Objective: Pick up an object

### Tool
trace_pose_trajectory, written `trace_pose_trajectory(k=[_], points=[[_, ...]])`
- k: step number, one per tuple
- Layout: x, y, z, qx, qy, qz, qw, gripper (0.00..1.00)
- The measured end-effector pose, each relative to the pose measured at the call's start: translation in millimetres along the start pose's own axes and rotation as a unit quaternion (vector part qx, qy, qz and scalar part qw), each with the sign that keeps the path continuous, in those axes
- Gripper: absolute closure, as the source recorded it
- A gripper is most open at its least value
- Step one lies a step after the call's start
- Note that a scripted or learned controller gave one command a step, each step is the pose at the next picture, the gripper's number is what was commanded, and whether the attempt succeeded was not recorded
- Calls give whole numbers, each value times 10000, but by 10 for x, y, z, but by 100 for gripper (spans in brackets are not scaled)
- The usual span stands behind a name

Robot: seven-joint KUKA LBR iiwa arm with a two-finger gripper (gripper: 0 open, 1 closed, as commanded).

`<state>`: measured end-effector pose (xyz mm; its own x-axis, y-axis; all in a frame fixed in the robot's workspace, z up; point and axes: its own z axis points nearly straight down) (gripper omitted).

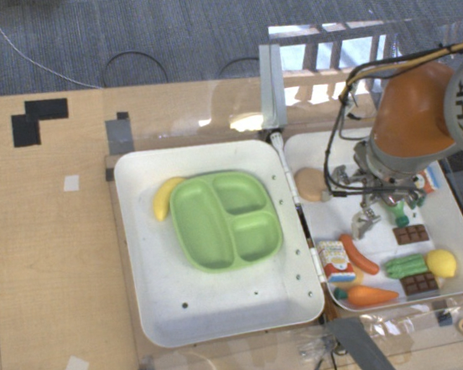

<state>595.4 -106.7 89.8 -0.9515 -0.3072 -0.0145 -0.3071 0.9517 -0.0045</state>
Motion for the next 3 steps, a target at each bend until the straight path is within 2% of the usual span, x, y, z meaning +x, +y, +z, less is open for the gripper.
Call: trace_pose_trajectory(k=[1, 2, 3], points=[[598, -319, -13, 17, 3, 1229, 9924, 0], [-78, -1068, -446, 22, -10, 1665, 9860, 0], [-74, -862, 15, 7, 9, 1959, 9806, 0]])
